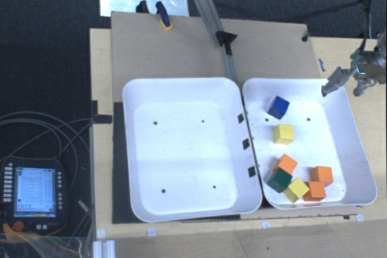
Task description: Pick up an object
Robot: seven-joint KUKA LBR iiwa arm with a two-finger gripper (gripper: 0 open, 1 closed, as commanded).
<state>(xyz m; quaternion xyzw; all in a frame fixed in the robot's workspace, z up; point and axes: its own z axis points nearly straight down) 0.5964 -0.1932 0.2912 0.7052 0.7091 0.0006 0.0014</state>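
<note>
Several small cubes lie in the right bin (357, 148). A blue cube (278, 107) sits near the bin's far side, with a yellow cube (283, 133) just below it. Clustered at the near end are an orange cube (286, 164), a dark green cube (279, 180), a second yellow cube (297, 189) and two more orange cubes (321, 174) (314, 191). My gripper (343, 89) hangs over the bin's far right corner, open, with nothing between its fingers. It is well to the right of the blue cube and above it.
The left bin (181, 148) adjoins the right one, joined by black clips (246, 144). A slanted metal pole (205, 0) ends in a black clamp behind the bins. A teach pendant (30, 193) and cables lie at the lower left.
</note>
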